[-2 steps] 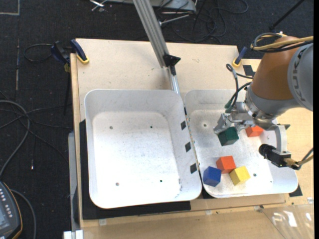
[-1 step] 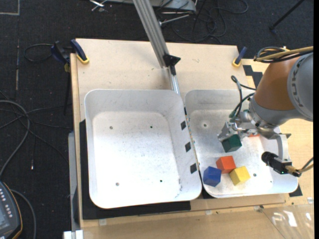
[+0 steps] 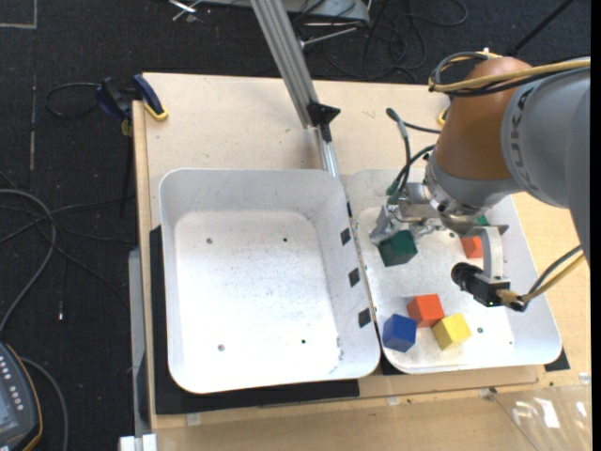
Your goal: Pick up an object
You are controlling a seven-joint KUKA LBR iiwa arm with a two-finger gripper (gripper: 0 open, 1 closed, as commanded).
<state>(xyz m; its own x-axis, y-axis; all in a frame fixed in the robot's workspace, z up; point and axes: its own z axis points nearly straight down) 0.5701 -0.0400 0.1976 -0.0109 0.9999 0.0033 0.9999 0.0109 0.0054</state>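
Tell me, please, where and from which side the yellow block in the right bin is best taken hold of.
Grip the yellow block from above, across the two flat sides that face open bin floor. It sits turned diagonally, with the orange block close at its upper left, so the claw should probably rotate to match it.

1 fixed camera looks down at a slant from above the bench [image 3: 235, 120], far enough to frame both white bins: the left bin [image 3: 188, 195] and right bin [image 3: 535, 336]. The arm [image 3: 526, 130] enters from the right.
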